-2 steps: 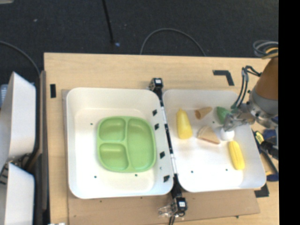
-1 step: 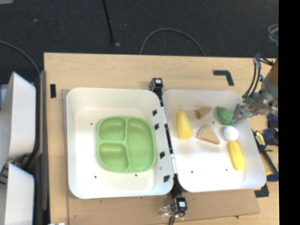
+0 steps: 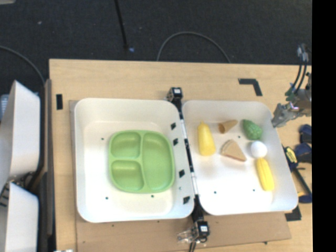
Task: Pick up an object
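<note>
**Ana:** Objects for picking are all lying in the right bin point(image 3: 239, 201). Nearest the camera, a yellow banana-like piece point(image 3: 265, 174) is resting close to the right wall, and a white ball point(image 3: 258, 149) is sitting just above its upper end.

**Ben:** And beside those?

**Ana:** A tan wedge point(image 3: 233, 151) is lying just left of the ball, and a yellow corn cob point(image 3: 206, 138) is lying further left, near the divider between the bins. Farther back, a small brown piece point(image 3: 228, 126) and a green lumpy item point(image 3: 252, 129) are sitting side by side, apart from each other.

**Ben:** What is the left bin point(image 3: 89, 203) holding?

**Ana:** A green divided plate point(image 3: 141, 160) with three compartments is lying flat in its middle.

**Ben:** And the arm?

**Ana:** The end effector point(image 3: 286, 113) is hovering at the right bin's far right corner, over the bench point(image 3: 115, 77), touching none of the objects. I cannot tell how its grip is set, since it is small and blurred.
</note>
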Action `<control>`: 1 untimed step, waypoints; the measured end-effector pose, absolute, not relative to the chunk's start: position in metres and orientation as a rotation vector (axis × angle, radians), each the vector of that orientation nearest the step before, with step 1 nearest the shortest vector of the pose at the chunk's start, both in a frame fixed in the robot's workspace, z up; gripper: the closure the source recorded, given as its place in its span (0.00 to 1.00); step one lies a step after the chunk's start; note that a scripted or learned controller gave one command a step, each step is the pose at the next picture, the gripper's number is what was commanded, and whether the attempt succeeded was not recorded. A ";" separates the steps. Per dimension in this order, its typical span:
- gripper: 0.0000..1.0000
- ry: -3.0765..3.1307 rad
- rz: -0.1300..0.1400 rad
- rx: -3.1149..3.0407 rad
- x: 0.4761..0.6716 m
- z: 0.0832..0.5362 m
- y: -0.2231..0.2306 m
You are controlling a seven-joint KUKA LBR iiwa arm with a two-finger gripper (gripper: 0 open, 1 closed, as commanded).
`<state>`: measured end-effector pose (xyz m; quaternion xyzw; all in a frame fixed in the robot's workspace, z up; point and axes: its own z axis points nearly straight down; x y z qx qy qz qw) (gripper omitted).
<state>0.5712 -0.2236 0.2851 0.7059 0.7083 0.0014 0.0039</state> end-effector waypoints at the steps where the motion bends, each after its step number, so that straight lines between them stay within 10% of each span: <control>1: 1.00 2.225 0.002 2.213 0.572 0.300 -0.225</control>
